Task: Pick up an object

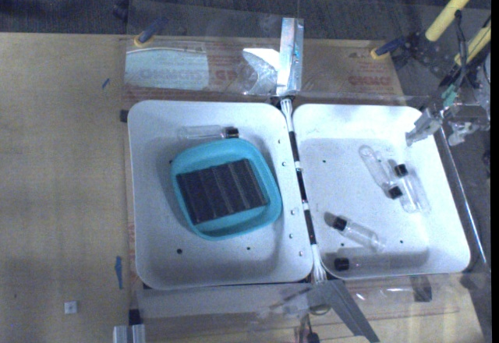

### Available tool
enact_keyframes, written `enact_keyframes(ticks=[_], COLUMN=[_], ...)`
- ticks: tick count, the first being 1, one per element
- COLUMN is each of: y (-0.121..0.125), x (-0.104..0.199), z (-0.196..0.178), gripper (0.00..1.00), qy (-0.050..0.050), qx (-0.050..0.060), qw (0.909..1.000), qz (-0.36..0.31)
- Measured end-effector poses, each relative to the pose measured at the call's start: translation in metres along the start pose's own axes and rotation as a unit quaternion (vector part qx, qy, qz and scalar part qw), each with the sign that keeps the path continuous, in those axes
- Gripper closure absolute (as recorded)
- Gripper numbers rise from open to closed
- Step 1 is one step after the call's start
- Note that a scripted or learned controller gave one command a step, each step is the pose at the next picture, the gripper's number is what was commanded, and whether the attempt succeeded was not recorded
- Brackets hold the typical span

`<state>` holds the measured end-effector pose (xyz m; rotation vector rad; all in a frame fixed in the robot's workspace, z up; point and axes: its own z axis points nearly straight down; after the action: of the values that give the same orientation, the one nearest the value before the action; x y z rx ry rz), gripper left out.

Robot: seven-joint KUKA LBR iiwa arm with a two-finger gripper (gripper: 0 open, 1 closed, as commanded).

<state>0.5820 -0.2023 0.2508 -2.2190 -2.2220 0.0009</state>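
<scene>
Gripper [425,125], right bin's [460,256] far right corner: grasp state, I cannot tell. Clear vials [390,174] lie unpicked; pickup pending.

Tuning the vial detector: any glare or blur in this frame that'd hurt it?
Camera view: strong glare on the clear sheet behind the bins; right bin washed bright, so the clear vials barely stand out except by their dark caps; the gripper at its far right corner is soft and small; the teal tray is evenly lit and crisp.
</scene>
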Motion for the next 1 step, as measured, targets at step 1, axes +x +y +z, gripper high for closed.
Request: enact_keyframes(ticks=[1], y=[-0.0332], x=[-0.0119], z=[0.1319], gripper=[0.0], qy=[0.007], qx=[0.004], qw=[0.9903], qz=[0.139])
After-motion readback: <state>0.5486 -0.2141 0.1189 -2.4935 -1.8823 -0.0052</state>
